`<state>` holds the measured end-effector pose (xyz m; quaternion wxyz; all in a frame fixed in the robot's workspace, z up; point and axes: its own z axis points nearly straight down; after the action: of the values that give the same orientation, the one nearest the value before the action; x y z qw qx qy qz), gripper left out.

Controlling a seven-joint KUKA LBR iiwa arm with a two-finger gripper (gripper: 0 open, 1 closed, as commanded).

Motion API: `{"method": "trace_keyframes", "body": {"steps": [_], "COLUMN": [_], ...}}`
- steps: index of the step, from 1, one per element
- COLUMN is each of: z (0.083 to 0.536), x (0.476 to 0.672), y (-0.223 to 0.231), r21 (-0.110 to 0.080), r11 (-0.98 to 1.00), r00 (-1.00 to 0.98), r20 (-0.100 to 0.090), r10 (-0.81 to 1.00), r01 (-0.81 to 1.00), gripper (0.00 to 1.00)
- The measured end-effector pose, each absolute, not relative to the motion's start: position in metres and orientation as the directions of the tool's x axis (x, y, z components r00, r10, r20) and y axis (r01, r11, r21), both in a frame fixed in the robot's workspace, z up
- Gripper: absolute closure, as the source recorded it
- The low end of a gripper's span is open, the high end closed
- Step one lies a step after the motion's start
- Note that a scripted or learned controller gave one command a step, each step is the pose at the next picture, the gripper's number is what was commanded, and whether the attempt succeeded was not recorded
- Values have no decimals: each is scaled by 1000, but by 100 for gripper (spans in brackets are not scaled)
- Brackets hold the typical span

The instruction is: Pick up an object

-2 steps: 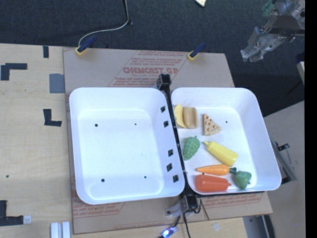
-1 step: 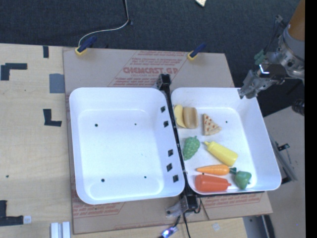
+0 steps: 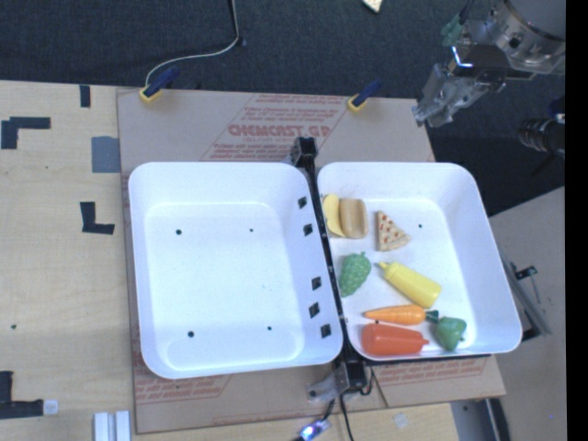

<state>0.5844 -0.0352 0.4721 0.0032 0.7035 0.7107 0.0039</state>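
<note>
One pincer (image 3: 439,102) | above bench, beyond right bin (image 3: 478,200) | touching nothing | opening: cannot tell

Both bins, left (image 3: 220,274) and right (image 3: 459,246), look like smooth white plastic with a soft sheen. The toy foods well below the gripper (image 3: 439,99) look plastic: a glossy yellow bottle (image 3: 411,283), a shiny orange carrot (image 3: 397,315), a smooth red piece (image 3: 393,340), a bumpy green broccoli (image 3: 354,273). The board (image 3: 276,131) under the bins is matt brown cardboard with red print. The gripper's body looks like dull grey metal.
</note>
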Motion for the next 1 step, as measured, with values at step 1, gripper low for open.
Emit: {"method": "trace_keyframes", "body": {"steps": [1], "z": [371], "x": [568], "y": [-83], "r21": [-12], "r11": [-4], "r00": [4], "r20": [-1], "r10": [1000], "r01": [1000], "gripper": [100]}}
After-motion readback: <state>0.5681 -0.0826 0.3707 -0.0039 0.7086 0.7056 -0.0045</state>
